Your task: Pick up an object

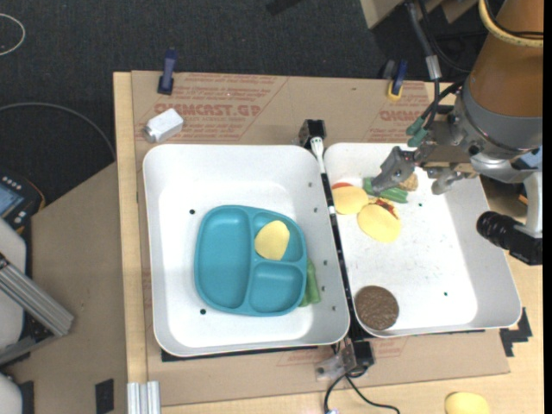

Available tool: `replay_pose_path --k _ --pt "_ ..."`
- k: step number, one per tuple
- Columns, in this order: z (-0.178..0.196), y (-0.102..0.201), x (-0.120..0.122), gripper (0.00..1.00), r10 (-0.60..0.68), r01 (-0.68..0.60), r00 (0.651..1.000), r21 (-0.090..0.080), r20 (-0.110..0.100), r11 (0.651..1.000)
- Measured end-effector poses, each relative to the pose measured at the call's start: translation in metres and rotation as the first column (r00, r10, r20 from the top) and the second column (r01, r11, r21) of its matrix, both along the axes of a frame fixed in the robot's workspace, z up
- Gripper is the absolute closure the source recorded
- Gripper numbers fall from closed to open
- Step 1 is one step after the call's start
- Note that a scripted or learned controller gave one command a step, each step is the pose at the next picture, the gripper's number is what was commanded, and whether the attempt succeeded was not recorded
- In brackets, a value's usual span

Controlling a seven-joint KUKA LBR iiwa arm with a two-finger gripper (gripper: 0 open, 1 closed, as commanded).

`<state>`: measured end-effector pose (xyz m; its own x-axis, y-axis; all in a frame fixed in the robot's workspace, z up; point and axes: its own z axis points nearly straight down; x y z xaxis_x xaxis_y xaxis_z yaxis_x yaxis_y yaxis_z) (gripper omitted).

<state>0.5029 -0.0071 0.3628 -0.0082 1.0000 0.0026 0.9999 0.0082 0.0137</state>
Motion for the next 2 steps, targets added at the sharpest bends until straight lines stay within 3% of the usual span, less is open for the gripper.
replay_pose_path --k 1,2 --pt "0.004 -0.004 0.0 1.0 -0.006 0.006 1.0 -0.004 -0.009 1.0" --pt "0.112 0.057 -0.023 1.0 0.0 0.0 1.0 0.001 0.001 1.0"
